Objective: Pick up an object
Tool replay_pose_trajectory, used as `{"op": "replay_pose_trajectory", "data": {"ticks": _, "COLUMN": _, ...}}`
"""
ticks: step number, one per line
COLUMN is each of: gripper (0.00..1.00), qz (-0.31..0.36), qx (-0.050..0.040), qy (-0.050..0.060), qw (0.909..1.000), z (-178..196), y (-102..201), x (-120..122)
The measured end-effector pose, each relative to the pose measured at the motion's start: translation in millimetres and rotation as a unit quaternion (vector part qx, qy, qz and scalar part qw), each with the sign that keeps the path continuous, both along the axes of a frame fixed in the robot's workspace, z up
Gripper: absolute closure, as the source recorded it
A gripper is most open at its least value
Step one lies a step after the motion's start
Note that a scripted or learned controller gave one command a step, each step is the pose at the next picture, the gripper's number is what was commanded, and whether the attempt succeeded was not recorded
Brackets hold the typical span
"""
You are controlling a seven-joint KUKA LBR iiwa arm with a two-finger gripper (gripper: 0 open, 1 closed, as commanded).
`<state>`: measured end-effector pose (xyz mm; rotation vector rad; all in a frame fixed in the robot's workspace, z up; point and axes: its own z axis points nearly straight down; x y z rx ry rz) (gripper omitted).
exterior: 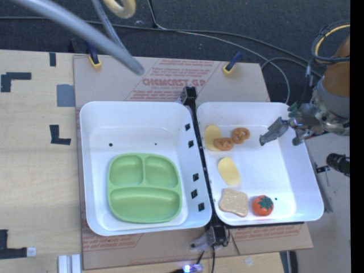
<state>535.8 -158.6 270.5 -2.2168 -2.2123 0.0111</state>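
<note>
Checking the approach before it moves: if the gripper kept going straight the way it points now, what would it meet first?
Probably the pretzel: the gripper points left across the right bin. Its height is unclear, so it might pass above.

I log both bins [94,152] as smooth glossy white plastic, the green tray [144,187] as matt plastic, and the board beneath [170,78] as printed cardboard.
</note>
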Motion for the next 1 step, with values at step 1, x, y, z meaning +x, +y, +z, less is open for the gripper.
{"op": "replay_pose_trajectory", "data": {"ticks": 1, "gripper": 0.0, "qz": 0.002, "qx": -0.0011, "qy": -0.005, "qw": 1.0, "z": 5.8, "y": 0.4, "x": 2.0}}
